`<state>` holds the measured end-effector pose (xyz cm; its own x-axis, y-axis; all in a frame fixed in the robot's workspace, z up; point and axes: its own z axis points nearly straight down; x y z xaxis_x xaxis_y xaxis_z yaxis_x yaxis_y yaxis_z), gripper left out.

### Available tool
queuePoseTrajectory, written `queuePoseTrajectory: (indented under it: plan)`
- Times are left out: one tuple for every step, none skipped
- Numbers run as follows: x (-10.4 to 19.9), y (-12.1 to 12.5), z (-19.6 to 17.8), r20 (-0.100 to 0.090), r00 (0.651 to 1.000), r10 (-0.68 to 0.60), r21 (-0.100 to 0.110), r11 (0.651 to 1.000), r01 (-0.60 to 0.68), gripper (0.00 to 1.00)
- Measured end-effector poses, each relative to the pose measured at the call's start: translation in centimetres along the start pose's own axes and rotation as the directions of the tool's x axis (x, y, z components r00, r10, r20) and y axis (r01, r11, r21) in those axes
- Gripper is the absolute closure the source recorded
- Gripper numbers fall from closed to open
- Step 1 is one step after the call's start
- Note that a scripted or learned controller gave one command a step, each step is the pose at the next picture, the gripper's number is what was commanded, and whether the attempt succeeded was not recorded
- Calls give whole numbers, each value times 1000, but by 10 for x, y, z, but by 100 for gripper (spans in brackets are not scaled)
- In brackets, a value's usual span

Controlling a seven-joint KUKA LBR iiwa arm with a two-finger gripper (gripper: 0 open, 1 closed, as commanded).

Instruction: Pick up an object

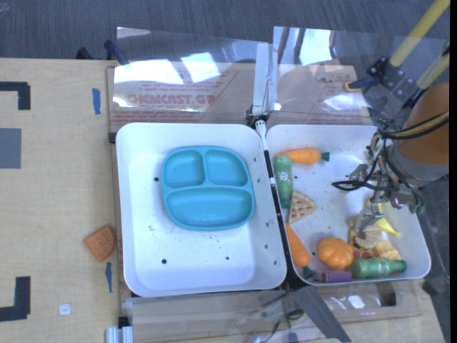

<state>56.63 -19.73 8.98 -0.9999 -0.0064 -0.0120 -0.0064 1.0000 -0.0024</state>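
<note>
Overhead, two shallow white bins sat side by side on the pale surface (50,213). The left bin (143,263) carried a blue divided plate (208,188) lying flat toward its far half. The right bin (328,148) held the toy food: an orange carrot (303,156) lay near its far left corner, a green bottle-shaped piece (284,180) stood along the left wall just near of it, and a tan waffle wedge (300,208) lay beside that. A second carrot (296,245) leaned against the left wall toward the near side. In the near right corner sat a cluster: a small orange pumpkin (335,251), a green cucumber-like piece (378,267) at the near rim, and a yellow piece (386,226) just far of them.

The grey arm with its orange band (428,127) reached in from the right, and its hand (370,220) hung low over that cluster, close to the yellow piece, amid dark cables. Whether it was released or clenched I cannot tell; nothing could be made out within its grip.

Left of the bins, a small brown waffle square (101,243) lay alone on the surface.
</note>
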Motion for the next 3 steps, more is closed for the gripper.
queuePoseTrajectory:
  plan:
    - [58,37,-1,2,996,-85,1,996,85,0]
    - [15,-8,0,4,969,-249,2,969,249,0]
    - [15,18,0,1,976,-217,0,976,217,0]
